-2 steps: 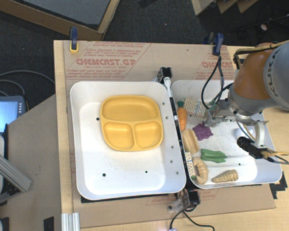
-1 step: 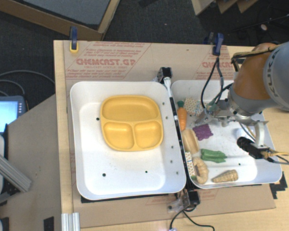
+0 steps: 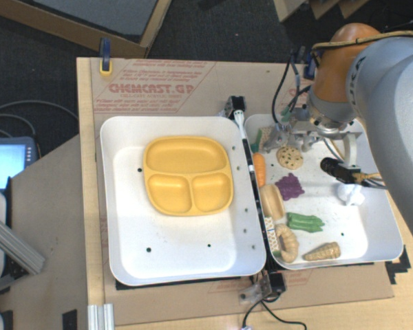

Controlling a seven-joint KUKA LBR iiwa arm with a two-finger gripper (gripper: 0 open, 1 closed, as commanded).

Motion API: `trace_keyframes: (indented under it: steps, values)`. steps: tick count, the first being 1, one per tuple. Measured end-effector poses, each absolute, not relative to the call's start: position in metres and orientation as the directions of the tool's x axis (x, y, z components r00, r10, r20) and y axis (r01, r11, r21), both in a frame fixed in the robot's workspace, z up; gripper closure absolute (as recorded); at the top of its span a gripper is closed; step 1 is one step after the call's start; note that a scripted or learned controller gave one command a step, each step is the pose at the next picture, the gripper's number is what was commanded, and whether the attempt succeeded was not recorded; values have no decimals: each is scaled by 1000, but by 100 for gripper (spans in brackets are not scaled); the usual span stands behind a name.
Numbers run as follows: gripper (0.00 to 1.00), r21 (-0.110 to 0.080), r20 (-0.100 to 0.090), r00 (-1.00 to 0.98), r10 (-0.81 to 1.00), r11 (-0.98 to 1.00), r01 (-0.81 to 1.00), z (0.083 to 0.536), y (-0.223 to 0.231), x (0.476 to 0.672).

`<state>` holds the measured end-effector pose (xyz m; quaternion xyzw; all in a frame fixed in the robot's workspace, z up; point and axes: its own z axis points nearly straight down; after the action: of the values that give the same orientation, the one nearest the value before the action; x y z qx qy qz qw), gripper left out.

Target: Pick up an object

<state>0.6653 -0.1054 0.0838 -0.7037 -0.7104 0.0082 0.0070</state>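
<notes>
A tan worktop (image 3: 158, 88) carries two white bins. Near in the right bin (image 3: 378, 243) lie a cone (image 3: 321, 251) and a green piece (image 3: 304, 221); farther back, the cookie (image 3: 289, 158) sits directly under the end effector (image 3: 304, 137). The grey arm (image 3: 372, 67) bends down from the right, its grip impossible to make out.

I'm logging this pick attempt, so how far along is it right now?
Done: the grey arm has its gripper low over the right white bin, just above the round speckled cookie. In hand: nothing visibly gripped. Left: close on an item and lift it. The purple grape bunch, green pepper and orange carrot lie in that bin; the yellow divided plate sits in the left bin.
</notes>
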Motion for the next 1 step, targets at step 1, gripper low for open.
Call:
trace_keyframes:
  steps: [1]
  values:
    - [0, -19, -7, 1, 1000, -1, 1000, 84, -99, 663]
